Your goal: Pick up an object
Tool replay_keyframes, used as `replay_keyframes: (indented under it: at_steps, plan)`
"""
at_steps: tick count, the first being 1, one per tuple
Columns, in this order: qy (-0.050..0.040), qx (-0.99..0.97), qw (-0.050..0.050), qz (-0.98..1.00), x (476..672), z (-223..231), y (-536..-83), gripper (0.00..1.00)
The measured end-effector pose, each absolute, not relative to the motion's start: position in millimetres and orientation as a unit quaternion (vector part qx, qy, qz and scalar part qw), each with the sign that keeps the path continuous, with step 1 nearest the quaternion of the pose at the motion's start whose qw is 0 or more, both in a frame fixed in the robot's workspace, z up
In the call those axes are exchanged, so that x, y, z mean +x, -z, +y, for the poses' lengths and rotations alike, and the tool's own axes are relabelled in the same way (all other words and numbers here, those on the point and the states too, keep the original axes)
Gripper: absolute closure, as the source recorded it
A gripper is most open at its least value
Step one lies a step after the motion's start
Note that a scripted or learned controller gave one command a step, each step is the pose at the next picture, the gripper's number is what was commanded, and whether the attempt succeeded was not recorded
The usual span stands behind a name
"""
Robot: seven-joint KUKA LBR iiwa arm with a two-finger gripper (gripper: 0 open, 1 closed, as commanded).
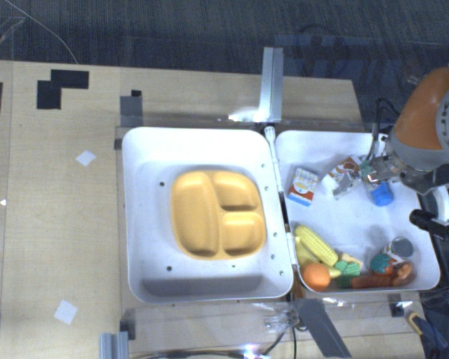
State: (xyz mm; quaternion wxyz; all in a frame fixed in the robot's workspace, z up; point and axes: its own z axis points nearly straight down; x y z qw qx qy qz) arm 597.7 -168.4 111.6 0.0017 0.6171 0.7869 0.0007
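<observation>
The right bin (359, 144) holds several small objects. My gripper (370, 173) hangs low over its back right part, between a crumpled silver and red wrapper (342, 177) on its left and a blue cup (382, 194) just below it. A small red and white carton (303, 185) lies further left. Along the bin's front edge lie a yellow corn cob (316, 244), an orange (316, 276), a green piece (349, 267), a brown sausage (374, 280) and a small grey can (401, 247). The arm's grey wrist hides the gripper's upper part.
The left bin (146, 200) holds a yellow divided plate (213, 212) at its middle. The arm with its orange band (426, 112) comes in over the right bin's right rim. A metal post (272, 84) stands behind the seam between the bins.
</observation>
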Motion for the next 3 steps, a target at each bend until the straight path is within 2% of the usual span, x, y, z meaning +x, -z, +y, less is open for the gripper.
replay_keyframes:
  at_steps: [1,2,3]
  plan:
    - [0.0068,0.597,-0.018,0.802,648.2,-185,-91,0.00]
    - [0.0094,0.472,-0.007,0.882,662.8,-176,-86,0.00]
    - [0.0000,0.194,0.006,0.981,671.8,-185,-148,0.00]
